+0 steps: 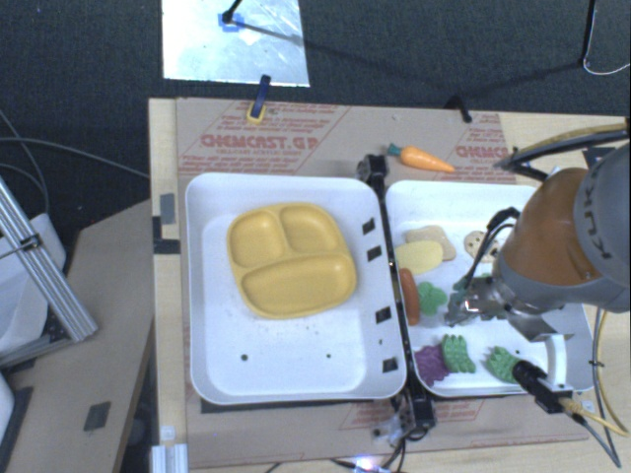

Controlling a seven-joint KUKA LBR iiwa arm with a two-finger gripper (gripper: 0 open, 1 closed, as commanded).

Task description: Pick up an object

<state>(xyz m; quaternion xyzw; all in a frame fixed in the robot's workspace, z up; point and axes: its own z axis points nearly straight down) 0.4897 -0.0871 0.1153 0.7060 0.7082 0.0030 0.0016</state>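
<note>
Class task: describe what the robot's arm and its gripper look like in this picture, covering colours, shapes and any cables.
The arm is bulky and rounded: a grey casing with a broad orange band. The gripper is a small dark metal assembly. Thin dark cables loop near the wrist, and yellowish cables run along the arm's top.

I'm looking down on a robotics lab bench: left of the gripper [463,302] sit two white bins [296,363] on cardboard sheeting [296,136], an aluminium frame [39,274] and loose cables [39,180] farther left, dark carpet [79,47] beyond.
</note>
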